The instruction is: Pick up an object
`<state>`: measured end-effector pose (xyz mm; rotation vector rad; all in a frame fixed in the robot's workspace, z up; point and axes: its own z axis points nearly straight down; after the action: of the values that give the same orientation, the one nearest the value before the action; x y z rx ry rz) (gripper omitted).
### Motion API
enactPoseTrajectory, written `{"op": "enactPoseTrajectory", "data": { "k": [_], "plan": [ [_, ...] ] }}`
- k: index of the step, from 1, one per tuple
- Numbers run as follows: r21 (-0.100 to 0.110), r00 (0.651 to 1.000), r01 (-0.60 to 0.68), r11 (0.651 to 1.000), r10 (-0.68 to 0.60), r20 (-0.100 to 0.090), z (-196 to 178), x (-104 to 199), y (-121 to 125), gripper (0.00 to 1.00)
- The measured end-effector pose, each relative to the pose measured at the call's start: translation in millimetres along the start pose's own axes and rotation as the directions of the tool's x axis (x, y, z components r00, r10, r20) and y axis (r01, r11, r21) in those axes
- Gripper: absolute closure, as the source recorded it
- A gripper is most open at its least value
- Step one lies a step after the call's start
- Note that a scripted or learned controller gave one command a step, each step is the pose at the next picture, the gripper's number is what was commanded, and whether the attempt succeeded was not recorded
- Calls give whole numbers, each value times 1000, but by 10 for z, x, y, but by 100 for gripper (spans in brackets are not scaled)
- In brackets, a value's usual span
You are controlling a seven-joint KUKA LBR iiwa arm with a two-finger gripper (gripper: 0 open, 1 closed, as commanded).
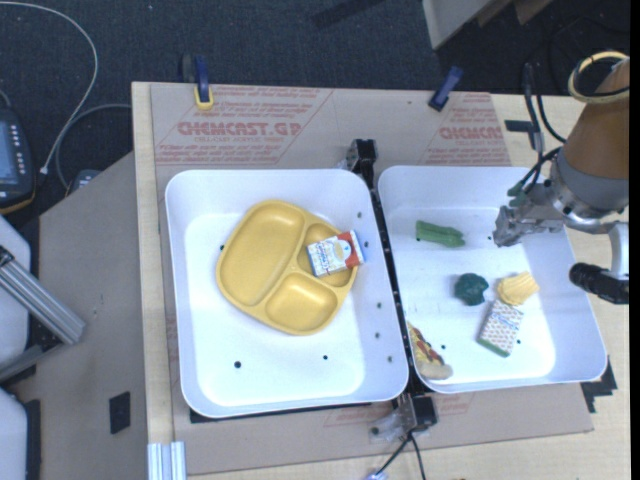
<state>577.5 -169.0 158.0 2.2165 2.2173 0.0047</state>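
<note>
My gripper (pixel 508 230) hangs over the right bin (pixel 570 368), near its back right part. Nothing shows between its fingers. Just left of it lies a green pickle-shaped piece (pixel 440 233). Nearer the front sit a dark green round object (pixel 471 288), a pale yellow ridged chip piece (pixel 518 288) and a small patterned box (pixel 500 327). A flat snack packet (pixel 428 351) leans on the right bin's front left wall. In the left bin (pixel 260 388), a yellow divided plate (pixel 270 268) carries a small carton (pixel 333 254) on its right side.
A divider with black clamps (pixel 362 154) runs between the two bins. Both bins rest on a cardboard sheet (pixel 300 118). The arm's grey and orange wrist (pixel 600 148) stands over the right bin's back right corner. Cables hang at the right.
</note>
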Motion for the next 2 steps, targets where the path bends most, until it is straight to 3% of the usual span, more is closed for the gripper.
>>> {"op": "enactPoseTrajectory", "data": {
  "k": [1,2],
  "plan": [
    [1,1000,1,1000,-1,0,-636,-8,17,100],
    [3,1000,1,1000,-1,-1,-827,-9,27,100]
  ]
}}
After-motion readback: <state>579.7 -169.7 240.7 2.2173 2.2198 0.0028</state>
